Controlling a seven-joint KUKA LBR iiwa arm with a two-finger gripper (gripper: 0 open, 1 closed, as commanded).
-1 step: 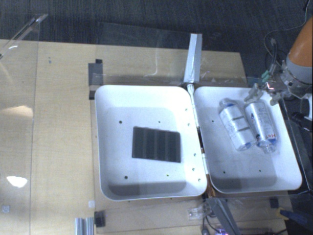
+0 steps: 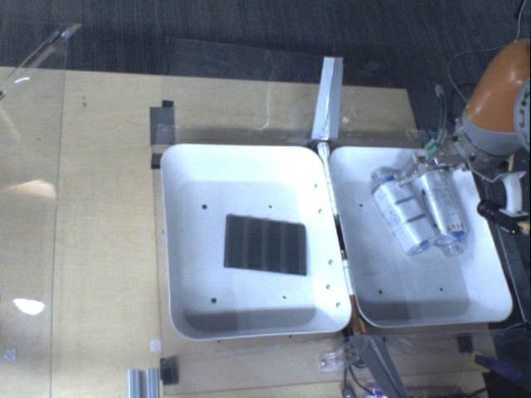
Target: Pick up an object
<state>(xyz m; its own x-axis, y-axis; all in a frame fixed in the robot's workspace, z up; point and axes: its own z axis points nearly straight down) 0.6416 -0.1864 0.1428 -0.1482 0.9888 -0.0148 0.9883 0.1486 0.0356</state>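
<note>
A pale wooden surface (image 2: 99, 222) carries two shallow white bins side by side. The left bin (image 2: 187, 222) holds a dark ribbed rectangular mat (image 2: 265, 244), lying flat near its centre with bare white floor on every side. The right bin (image 2: 489, 301) holds what look like two clear plastic bottles (image 2: 419, 210), lying side by side and touching, tilted so their caps point toward five o'clock. They sit in the bin's upper half, toward one o'clock, close to its right wall; the lower half of that bin is bare. The arm, grey with an orange band (image 2: 498, 94), enters at the two o'clock corner. Its tool (image 2: 436, 157) hangs just over the bottles' upper ends, and whether it grips anything cannot be told. A grey metal bar (image 2: 328, 98) stands at twelve o'clock above the seam between the bins.
</note>
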